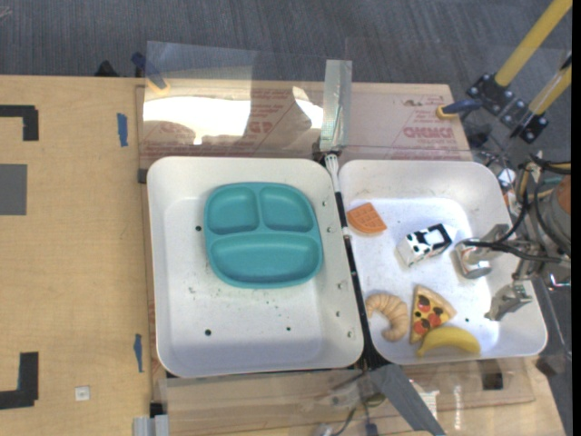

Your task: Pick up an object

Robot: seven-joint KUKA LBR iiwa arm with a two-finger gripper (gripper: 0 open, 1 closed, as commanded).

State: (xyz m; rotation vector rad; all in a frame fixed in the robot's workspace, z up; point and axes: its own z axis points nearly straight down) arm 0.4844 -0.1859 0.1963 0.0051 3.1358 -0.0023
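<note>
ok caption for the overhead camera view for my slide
Teal divided plate in the left bin; croissant, pizza slice, banana and cow toy in the right bin, gripper at its right side.

silvery metal claw (486,284) with black cables looping off its wrist.

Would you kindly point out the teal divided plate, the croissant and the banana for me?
teal divided plate (263,257): camera view, bare floor of its large lower compartment.
croissant (388,312): camera view, middle of its curved body.
banana (451,341): camera view, middle of its yellow peel.
</note>
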